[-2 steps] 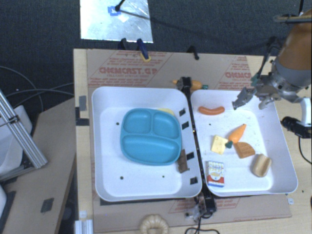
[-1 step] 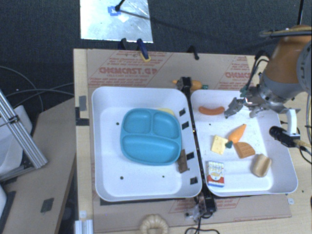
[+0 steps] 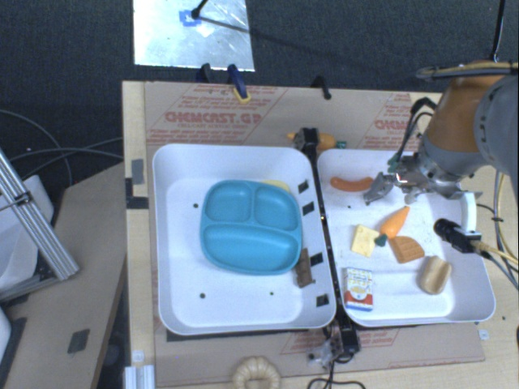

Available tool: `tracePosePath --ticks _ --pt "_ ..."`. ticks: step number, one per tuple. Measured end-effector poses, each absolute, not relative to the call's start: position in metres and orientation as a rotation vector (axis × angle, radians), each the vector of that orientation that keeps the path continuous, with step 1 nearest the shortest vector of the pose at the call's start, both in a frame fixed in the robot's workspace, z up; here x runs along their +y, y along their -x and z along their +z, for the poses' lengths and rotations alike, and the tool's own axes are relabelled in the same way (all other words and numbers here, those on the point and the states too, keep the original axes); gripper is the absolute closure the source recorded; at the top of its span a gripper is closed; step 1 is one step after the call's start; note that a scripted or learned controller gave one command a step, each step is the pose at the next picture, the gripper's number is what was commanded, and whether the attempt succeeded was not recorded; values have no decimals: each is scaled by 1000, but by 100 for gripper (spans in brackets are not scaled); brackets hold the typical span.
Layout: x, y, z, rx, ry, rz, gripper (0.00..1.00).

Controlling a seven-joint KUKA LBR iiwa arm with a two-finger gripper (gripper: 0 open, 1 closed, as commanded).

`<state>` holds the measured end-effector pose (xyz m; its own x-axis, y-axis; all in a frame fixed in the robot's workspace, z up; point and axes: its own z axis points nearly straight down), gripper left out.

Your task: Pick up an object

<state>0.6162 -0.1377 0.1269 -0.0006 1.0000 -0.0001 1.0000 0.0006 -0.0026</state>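
A beige ring [image 3: 256, 373] lies at the bench's near edge, in front of the two bins. Just behind it, in the right bin [image 3: 478, 302], a small carton [image 3: 359, 288] with a red and blue label sits by the near-left corner; its print is too small to read.

Further into that bin lie a yellow cheese wedge [image 3: 365, 240], a carrot [image 3: 395, 221], a brown wedge [image 3: 406, 250], a tan roll [image 3: 434, 275] and, toward the far side, a sausage [image 3: 353, 184].

The gripper [image 3: 392, 186] hangs over the far half of the right bin, with nothing visibly between its fingers; whether they are spread or closed cannot be told from here. The sausage is just to its left, the carrot just nearer the camera than it.

The left bin [image 3: 174, 298] holds a blue tray [image 3: 250, 226] at centre, with bare white floor around it. A brown piece [image 3: 304, 269] lies against that bin's right wall.

The board under the bins reads "CHEMCAST GP" in red. A blue clamp [image 3: 238, 83] grips its far edge.
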Motion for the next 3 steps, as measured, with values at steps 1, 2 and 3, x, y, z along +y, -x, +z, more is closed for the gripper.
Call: tracePosePath --ticks 1,2,3 --pt "-137 -616 82 -2222 2220 2 0" --pt "-137 -618 96 -2224 2223 -4 100" --pt "-134 -611 154 -2228 2223 -7 100"
